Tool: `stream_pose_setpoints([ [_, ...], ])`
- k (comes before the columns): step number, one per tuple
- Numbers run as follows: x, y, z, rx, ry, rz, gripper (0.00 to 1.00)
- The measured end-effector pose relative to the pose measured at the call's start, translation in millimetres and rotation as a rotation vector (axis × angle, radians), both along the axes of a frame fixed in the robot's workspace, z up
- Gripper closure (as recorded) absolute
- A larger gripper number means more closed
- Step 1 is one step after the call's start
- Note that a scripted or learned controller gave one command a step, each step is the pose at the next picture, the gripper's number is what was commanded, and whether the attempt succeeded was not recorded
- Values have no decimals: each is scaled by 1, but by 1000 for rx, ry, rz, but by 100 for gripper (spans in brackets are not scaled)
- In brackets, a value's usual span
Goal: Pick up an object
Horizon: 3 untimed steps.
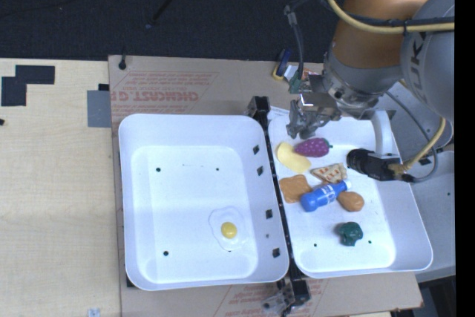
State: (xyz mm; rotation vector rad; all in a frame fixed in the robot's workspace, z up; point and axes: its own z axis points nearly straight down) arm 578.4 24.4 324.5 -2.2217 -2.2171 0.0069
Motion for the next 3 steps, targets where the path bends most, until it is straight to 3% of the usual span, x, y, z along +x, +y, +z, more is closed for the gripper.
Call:
stream_pose_setpoints([
  [1,-26,56,127,5,-16,9,100],
  [2,-22,94,157,2,-6,6,100],
  [3,-53,94,34,-3,13,3,100],
])
